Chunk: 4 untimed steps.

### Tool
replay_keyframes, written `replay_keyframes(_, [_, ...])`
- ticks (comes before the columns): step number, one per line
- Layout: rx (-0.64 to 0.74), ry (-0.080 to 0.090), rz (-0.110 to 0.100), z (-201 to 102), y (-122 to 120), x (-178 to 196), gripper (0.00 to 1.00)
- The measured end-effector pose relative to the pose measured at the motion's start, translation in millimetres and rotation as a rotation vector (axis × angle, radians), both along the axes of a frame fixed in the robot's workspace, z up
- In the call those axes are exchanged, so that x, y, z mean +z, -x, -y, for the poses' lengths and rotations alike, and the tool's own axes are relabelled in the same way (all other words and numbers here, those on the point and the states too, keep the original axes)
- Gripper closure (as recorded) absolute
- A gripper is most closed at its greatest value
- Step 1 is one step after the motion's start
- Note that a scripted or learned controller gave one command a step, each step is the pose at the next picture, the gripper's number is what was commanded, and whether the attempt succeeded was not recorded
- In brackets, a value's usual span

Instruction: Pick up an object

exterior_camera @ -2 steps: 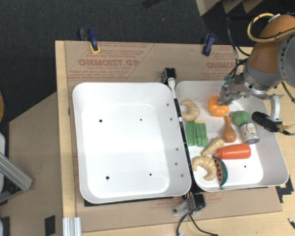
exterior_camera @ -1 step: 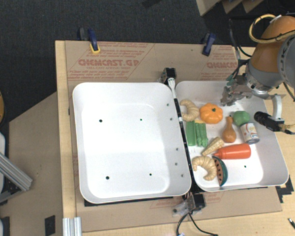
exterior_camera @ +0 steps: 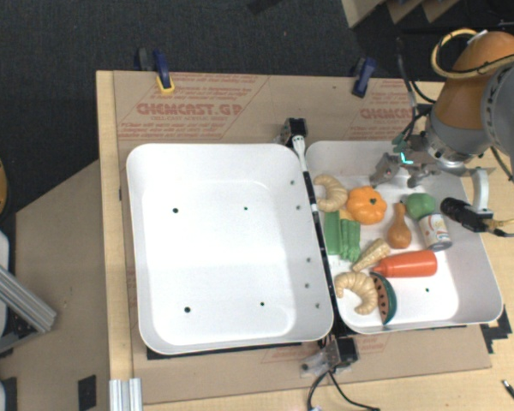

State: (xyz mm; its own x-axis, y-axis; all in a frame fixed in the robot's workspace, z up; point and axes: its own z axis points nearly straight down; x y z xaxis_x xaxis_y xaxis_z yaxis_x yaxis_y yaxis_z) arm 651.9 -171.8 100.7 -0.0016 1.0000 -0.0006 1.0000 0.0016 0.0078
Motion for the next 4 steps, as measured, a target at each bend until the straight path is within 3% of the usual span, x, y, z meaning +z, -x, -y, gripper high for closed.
replay_keyframes(1, [0.0,0.003,0.001,-49.7,65.5,-11.7,0.0])
replay_keyframes(2, [0.002,0.0,-0.005,-80.1,43.6,-15.9,0.0])
replay_keyframes(3, [-0.002,0.0,-0.004,-78.6,44.0,-5.1,1.0])
replay_keyframes(4, [-0.002,0.0,-0.005,-78.5,44.2,-5.8,0.0])
